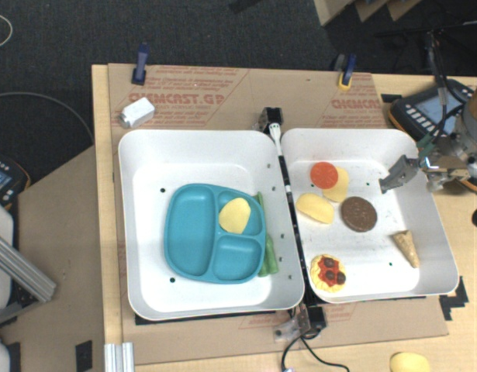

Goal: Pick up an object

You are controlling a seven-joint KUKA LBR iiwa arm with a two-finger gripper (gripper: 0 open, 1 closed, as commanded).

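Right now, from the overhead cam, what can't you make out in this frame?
- Gripper: at the right bin's far right edge; too small and blurred to judge.
- Arm: cut off by the frame's right side.
- Green strip: mostly hidden beside the teal divided plate; identity unclear.
- Yellow round object: cropped by the bottom edge.
- Yellow piece: partly covered by the red-orange disc.

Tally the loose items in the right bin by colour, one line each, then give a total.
Red: 1, a round disc
Yellow: 2, one piece and another under the disc
Brown: 1, a round patty
Tan: 1, a cone
Yellow with red topping: 1, a small round
Total: 6
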